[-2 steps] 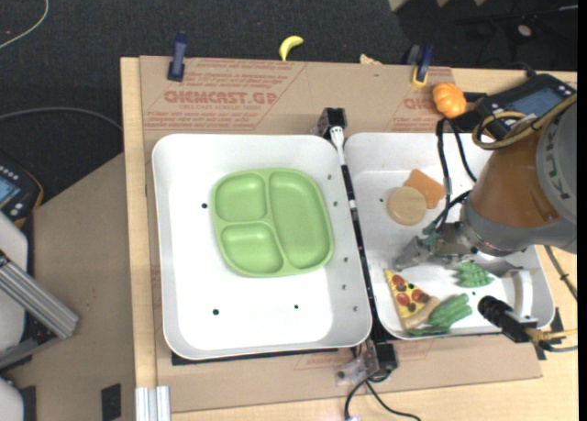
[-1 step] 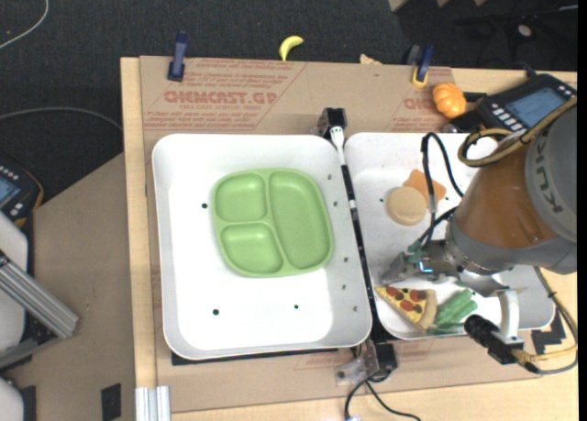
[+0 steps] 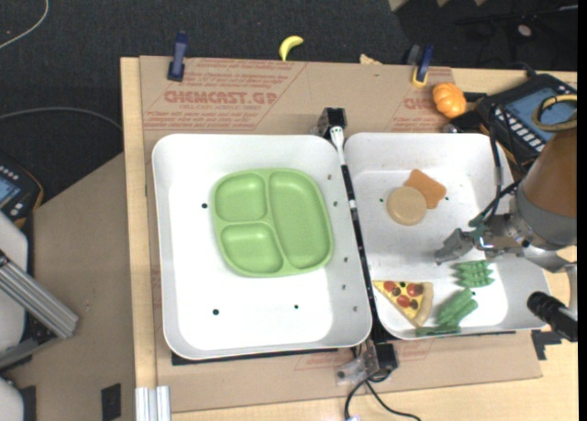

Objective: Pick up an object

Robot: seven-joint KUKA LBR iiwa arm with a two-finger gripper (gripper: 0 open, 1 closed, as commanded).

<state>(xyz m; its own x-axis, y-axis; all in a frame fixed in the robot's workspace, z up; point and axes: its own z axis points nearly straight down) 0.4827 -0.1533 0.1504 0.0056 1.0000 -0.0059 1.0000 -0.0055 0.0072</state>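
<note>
**Tool low over the right bin, beside the green toys**

Camera view: the arm comes in from the right, and the tool sits low over the right bin, its tip pointing left. Whether it is parted or closed cannot be told from this angle, and nothing can be seen gripped in it.

Just below and to the right of the tool lies a small green leafy piece, its long axis running roughly left to right. Further below, a second green piece lies slanted, its long axis rising toward the upper right. Below and to the left of the tool, a pizza slice lies near the bin's front, tip pointing to the lower right. Above and to the left of the tool, a tan disc touches an orange piece.

Well to the left of the tool, the left bin holds a green tray. Both bins sit on the worktop.
</note>
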